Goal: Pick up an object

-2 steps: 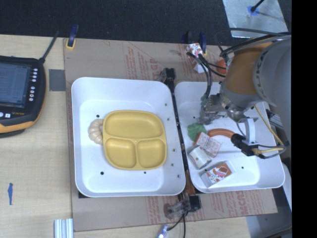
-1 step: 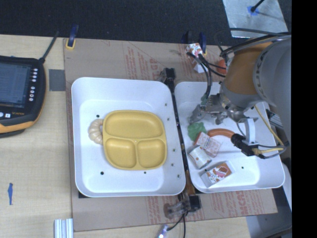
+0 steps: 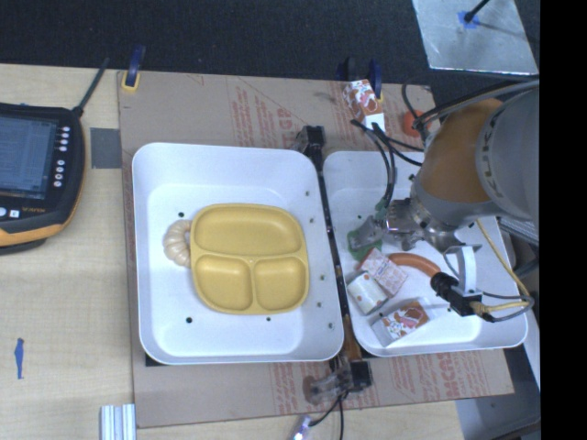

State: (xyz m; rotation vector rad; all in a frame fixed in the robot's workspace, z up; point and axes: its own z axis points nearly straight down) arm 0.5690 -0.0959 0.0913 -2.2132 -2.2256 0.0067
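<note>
The grey arm point(image 3: 509, 154) reaches in from the right, its orange band point(image 3: 456, 159) above the wrist, bent low over the bench; the gripper point(image 3: 390, 227) points down and leftward at its end

my desk point(image 3: 55, 337) carries a cardboard sheet point(image 3: 229, 108) under two white bins point(image 3: 156, 246), plus a pendant point(image 3: 37, 177) at its left.

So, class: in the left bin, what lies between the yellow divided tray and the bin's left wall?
In the camera view, a pale, lumpy object lies there, touching the yellow divided tray's left edge, inside the left bin.
</note>
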